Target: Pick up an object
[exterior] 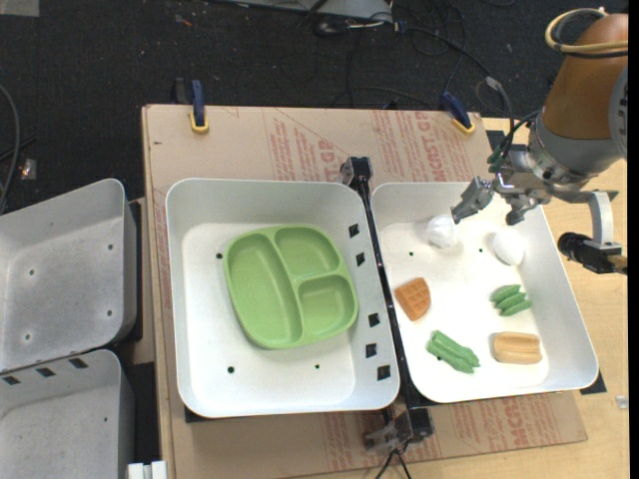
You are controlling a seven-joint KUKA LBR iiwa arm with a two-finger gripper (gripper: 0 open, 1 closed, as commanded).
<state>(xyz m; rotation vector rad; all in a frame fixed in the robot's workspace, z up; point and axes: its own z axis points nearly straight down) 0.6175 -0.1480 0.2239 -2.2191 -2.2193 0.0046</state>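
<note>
My gripper (494, 206) hangs over the far part of the right bin (574, 367), its two dark fingers spread apart with nothing between them. A white round object (440, 232) lies just left of and below the left finger. Another white egg-like object (507, 247) lies just below the right finger. Nearer the front lie an orange bread-like piece (412, 298), a green pod (511, 299), a second green pod (452, 351) and a tan bun (516, 347).
The left bin (195, 367) holds a green divided plate (291, 284). A black divider (374, 267) runs between the bins. Clamps sit at the bench's far edge, and white trays (60, 267) lie off to the left.
</note>
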